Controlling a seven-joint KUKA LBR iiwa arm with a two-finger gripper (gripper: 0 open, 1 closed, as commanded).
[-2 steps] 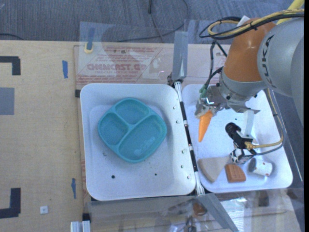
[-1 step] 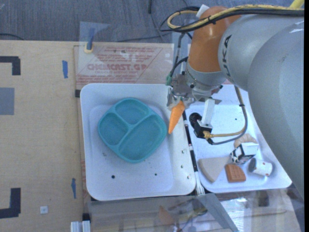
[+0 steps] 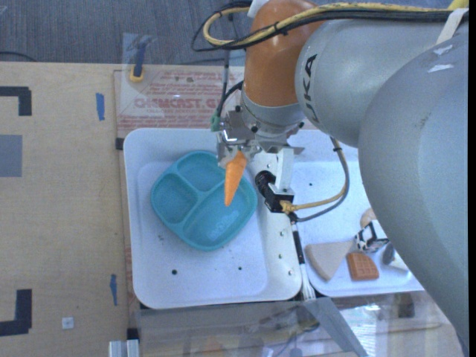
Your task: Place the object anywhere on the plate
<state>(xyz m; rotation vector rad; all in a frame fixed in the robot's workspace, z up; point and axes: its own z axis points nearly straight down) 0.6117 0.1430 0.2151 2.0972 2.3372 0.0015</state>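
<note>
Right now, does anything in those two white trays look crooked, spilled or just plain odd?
Nothing looks spilled or broken. The teal plate sits at an angle in the left bin, and the orange carrot hangs point-down from the hand above it. A tan wedge and a brown waffle-like piece lie in the right bin.

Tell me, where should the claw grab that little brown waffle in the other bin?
Best guess: come straight down from above and pinch the waffle cracker across its two longer edges. It lies flat in the right bin, so only its sides offer a hold. The pale wedge crowds one side, so close across the other two edges.
</note>
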